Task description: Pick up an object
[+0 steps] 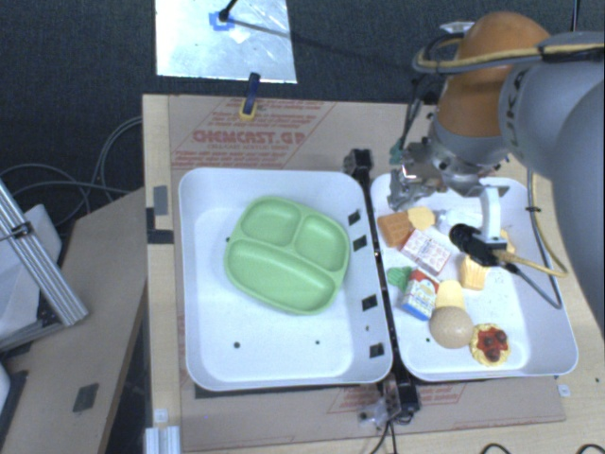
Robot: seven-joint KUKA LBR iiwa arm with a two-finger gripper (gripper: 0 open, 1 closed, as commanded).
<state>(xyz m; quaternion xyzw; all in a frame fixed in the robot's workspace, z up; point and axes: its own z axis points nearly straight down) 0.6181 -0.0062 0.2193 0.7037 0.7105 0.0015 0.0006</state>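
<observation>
My gripper [406, 190] hangs over the far left corner of the right bin [544, 334], just above the bin floor. Nothing can be seen in its grasp. Right in front of it lie an orange wedge [394, 228] and a small yellow piece [422, 218]. Nearer the camera are a white and red box [428, 250], a green item [398, 276], a blue and white packet [419, 298], a yellow block [472, 274], a tan ball [451, 327] and a red and yellow round piece [490, 343].
The left bin [203, 348] holds a green divided plate [286, 253]. A black divider with clips [373, 263] runs between the bins. The grey arm with its orange band [487, 74] looms over the right bin's far side.
</observation>
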